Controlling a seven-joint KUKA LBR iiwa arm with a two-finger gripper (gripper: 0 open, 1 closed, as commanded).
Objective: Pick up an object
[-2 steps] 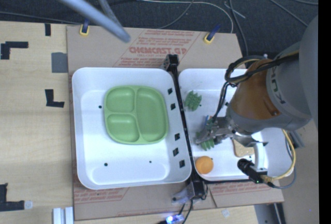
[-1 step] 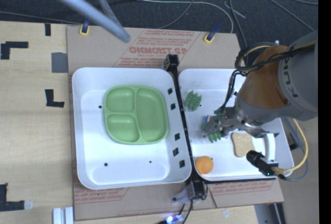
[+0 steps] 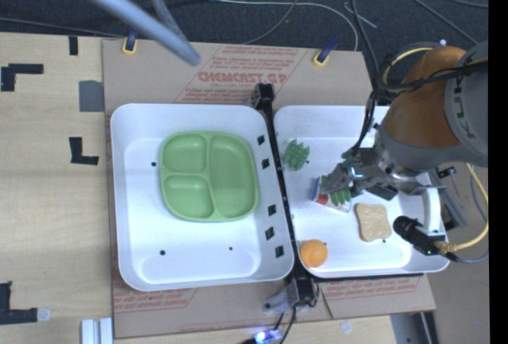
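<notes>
Gripper (image 3: 340,185) (grip state unclear) sits over a small box (image 3: 330,195) at right centre, beside toast (image 3: 371,222) and orange (image 3: 313,253).

Red print runs across the cardboard sheet (image 3: 238,72) under my bins; I read "CHEMCAST GP", the smaller lines blur out.

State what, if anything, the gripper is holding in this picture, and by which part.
It cannot be told. The gripper sits low over a small red, white and green object in the right bin, but a grasp isn't visible.
</notes>
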